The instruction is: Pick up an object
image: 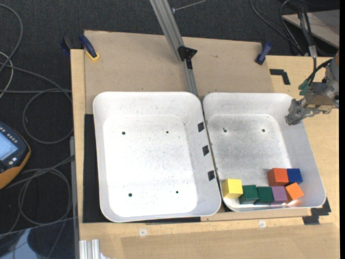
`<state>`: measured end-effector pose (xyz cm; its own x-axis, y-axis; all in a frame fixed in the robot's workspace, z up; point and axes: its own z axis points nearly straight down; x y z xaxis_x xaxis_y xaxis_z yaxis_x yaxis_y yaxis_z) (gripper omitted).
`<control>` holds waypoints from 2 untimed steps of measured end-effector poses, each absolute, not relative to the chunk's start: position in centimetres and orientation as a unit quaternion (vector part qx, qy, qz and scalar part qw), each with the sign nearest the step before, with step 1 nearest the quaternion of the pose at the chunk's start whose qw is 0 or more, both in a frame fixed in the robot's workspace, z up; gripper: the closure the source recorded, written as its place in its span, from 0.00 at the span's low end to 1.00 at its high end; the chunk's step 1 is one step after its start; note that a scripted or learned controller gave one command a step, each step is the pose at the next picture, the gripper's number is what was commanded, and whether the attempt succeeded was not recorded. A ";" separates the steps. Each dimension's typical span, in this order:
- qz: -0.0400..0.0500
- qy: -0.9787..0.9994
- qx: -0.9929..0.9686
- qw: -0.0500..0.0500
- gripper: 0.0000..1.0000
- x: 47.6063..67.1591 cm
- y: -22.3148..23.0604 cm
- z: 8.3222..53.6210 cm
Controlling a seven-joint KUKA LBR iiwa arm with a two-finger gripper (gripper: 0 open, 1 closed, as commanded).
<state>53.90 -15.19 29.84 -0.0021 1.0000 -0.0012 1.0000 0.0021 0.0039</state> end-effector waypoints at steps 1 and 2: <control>0.001 0.709 0.705 0.000 1.00 56.7 -10.8 28.1; 0.001 0.709 0.705 0.001 1.00 59.0 -6.9 27.4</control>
<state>59.01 -6.90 27.39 -0.0054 1.0000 0.0004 1.0000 0.0054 0.0026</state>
